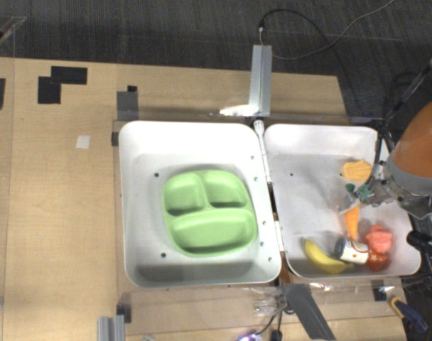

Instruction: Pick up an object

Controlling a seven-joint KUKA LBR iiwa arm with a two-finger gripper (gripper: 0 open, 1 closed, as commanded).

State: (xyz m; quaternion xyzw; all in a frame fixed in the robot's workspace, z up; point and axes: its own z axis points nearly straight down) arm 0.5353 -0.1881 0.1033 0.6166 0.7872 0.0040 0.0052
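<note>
My gripper point(359, 193) hangs low over the right side of the right bin point(301, 183), reaching in from the arm with the orange band point(425, 144). Directly under and in front of it lies an orange carrot-like piece point(352, 223). A yellow ridged item point(357, 169) sits just behind the gripper. Along the bin's front edge lie a yellow banana point(321, 256), a small white and dark object point(348, 249) and a pink-red object point(379, 241). Nothing shows as lifted off the bin floor.
The left bin point(141, 190) holds a green divided plate point(209, 212). A metal post point(261, 77) stands behind the wall between the bins. The left half of the right bin's floor is bare white.
</note>
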